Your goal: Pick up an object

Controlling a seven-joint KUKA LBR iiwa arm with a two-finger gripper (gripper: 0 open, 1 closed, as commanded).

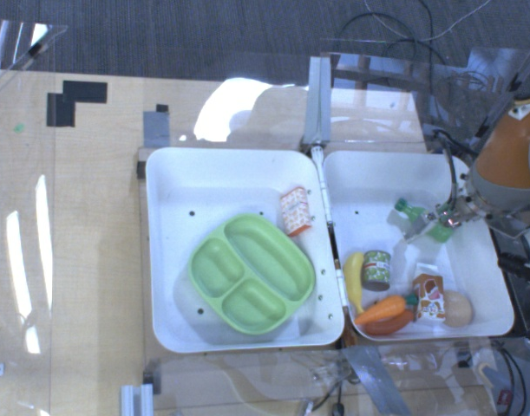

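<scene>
My gripper (435,223) hangs low over the right bin (369,176), near its right wall. A small green and clear object (407,208) lies right against it on the left; whether it is held is unclear. Along the bin's front lie a banana (354,277), a small can (376,269), a carrot (386,314), a red and white carton (429,296) and a beige egg-shaped thing (458,308). The grey arm with its orange band (510,152) comes in from the right.
The left bin (173,232) holds a green divided plate (251,273) and a small orange and white carton (295,211) by the shared wall. Cables and a metal frame (369,63) stand behind the right bin.
</scene>
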